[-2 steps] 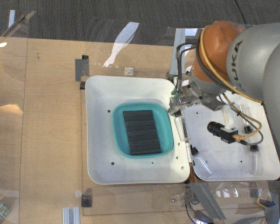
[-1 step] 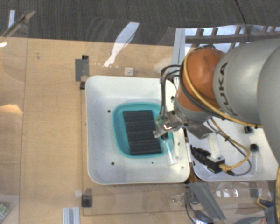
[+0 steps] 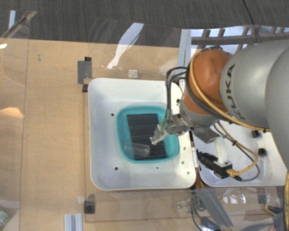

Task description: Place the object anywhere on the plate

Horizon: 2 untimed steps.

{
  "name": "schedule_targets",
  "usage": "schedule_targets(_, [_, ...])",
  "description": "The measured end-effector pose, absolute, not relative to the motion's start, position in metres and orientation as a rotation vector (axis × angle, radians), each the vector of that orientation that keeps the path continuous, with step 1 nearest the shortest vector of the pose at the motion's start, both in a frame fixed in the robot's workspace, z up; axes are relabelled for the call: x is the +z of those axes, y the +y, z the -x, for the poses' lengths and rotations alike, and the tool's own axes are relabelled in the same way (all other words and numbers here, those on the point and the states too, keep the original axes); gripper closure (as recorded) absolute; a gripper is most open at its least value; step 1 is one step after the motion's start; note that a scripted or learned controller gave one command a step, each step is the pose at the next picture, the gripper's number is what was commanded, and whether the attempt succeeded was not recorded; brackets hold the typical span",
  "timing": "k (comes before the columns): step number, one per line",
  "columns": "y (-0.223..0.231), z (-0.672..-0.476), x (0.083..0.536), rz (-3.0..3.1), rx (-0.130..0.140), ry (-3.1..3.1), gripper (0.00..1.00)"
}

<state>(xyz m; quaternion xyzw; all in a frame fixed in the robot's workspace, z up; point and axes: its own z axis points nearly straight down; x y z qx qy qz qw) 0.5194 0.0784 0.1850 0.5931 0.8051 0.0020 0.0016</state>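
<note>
A teal square plate (image 3: 121, 134) with rounded corners lies in the middle of the left white bin (image 3: 103, 129). On the plate rests a dark ribbed rectangular object (image 3: 142, 124), lying flat. A small clear cup-like piece (image 3: 137, 150) lies on its side at the plate's front edge, partly over the dark object. My gripper (image 3: 158, 136) hangs low over the plate's right side, right at the dark object's right edge. The grey arm with its orange band (image 3: 209, 78) covers the space between the bins.
The right white bin (image 3: 275, 170) is mostly hidden under the arm. Cables and a black connector (image 3: 216, 167) hang over its left part. Black clamps (image 3: 85, 71) hold the bin corners to the wooden bench.
</note>
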Motion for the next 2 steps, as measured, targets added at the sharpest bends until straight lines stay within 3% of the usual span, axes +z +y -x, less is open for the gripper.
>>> schedule_targets(1, [0.032,-0.517,0.23,-1.961,0.008,2.447,0.0])
schedule_targets(2, [0.034,-0.52,0.241,-1.953,0.015,2.449,1.0])
